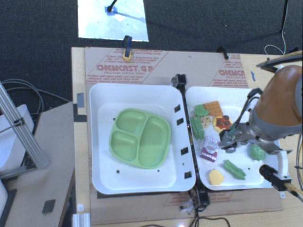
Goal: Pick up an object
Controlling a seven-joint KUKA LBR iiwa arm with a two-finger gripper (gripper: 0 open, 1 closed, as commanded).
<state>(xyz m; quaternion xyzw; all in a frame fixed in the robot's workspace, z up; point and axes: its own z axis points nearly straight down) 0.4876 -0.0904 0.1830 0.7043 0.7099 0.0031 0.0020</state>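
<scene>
Honestly the jaws sit so low over the crowded right bin that I can't tell if they're apart or together, and with the pink-wrapped packet at their 8 o'clock touching neighbours, they'll probably just shove stuff sideways.

Two white bins sit side by side: the left bin carries one green divided plate. The right bin carries about eight small toy foods, among them one yellow piece and one green bean pod near its front edge.
</scene>
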